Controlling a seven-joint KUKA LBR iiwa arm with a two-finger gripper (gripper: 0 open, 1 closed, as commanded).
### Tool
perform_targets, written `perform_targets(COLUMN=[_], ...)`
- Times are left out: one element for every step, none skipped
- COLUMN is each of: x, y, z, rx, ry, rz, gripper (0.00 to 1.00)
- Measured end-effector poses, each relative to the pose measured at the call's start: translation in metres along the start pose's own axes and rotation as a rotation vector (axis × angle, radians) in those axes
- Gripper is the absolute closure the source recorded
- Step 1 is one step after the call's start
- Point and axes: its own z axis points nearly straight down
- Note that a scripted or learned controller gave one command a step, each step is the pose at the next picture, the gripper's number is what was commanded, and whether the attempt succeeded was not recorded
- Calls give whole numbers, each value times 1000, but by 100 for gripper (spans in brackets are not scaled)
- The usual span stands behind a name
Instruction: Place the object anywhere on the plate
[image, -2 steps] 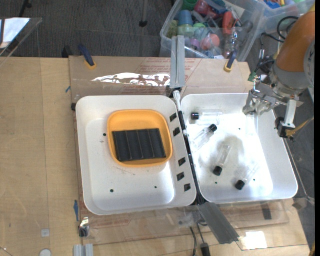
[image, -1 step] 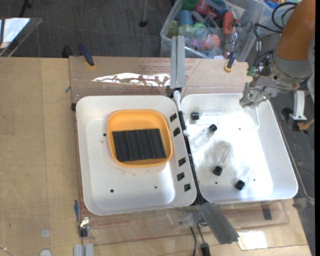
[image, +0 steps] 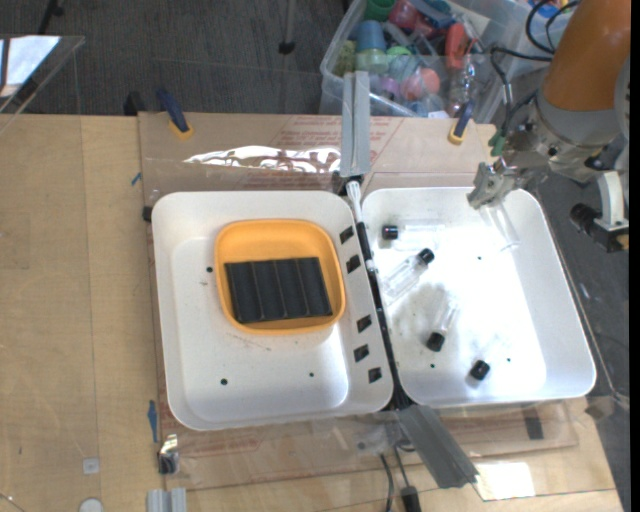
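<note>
An orange plate (image: 232, 250) sits in the left bin (image: 190, 380). A black ribbed rectangular block (image: 278, 288) lies flat on it, covering most of its middle. Several small clear vials with black caps lie scattered in the right bin (image: 560, 340): one near the divider (image: 408, 268), one lower in the middle (image: 440, 328), and a loose black cap (image: 478, 370) toward the front. My gripper (image: 488, 188) hangs over the right bin's back edge, above and apart from the vials, with nothing seen in it.
A raised divider with black clips (image: 362, 290) separates the two bins. A clear box of colourful toys (image: 420, 50) stands behind the bench. A grey post (image: 353, 120) rises at the back between the bins. Another black cap (image: 390, 232) lies near the divider.
</note>
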Motion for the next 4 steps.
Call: perform_targets(x=[15, 24, -19, -37], y=[2, 2, -2, -13], z=[-12, 69, -27, -58], rx=[-1, 4, -1, -4], ry=[0, 3, 0, -2], rz=[-252, -462, -598, -798], gripper=[100, 100, 100, 100])
